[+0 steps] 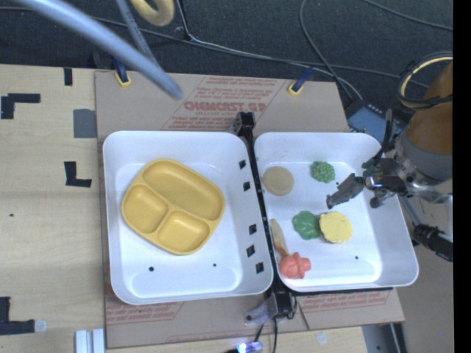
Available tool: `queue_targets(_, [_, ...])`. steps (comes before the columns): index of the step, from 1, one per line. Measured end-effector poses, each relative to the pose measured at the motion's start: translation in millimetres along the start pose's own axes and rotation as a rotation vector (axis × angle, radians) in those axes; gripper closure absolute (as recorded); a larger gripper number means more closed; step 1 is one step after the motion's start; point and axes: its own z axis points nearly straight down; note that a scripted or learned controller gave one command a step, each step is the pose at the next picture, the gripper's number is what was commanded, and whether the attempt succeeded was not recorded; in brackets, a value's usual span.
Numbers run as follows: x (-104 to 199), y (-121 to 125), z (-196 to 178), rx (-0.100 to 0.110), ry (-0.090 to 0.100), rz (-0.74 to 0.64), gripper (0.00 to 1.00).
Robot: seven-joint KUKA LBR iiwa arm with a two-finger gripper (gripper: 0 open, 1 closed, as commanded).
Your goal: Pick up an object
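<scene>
Camera view, gripper over right bin, grip state unclear, arm cropped.

A light wooden bench carries a brown cardboard sheet printed with red lettering, and on that sheet two shallow white bins sit touching side by side, the left bin and the right bin.

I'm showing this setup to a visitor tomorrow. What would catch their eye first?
Probably the yellow divided plate, lying alone in the left bin. Next, the toy foods in the right bin: a yellow piece, two green ones, a tan disc and a red piece, with the gripper above the bin's right side.
</scene>
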Motion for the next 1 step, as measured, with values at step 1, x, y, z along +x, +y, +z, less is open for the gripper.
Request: queue_targets(1, [5.9,-2.4,62.7,0.005,0.001,0.001,0.0])
